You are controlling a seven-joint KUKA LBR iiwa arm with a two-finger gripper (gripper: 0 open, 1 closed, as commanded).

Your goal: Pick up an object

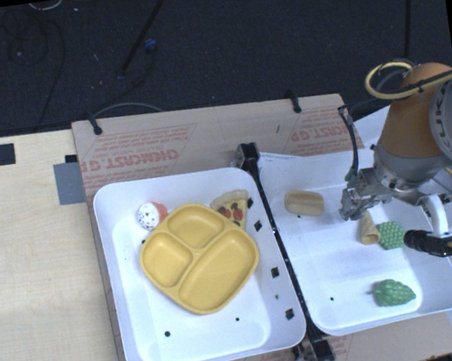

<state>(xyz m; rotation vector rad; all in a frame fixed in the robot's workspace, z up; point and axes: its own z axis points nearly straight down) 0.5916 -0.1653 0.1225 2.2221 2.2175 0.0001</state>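
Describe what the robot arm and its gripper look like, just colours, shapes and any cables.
The arm is rounded and grey, with a broad orange band above the wrist. A yellowish cable loop sits on top of the band. The gripper is small, grey and metallic, and thin dark cables run down toward it.

Right bin [347,317] contents: tan bread-like piece [304,202] near upper left; green-tipped cone [383,233] at right; green leafy lump [393,292] near lower right corner.
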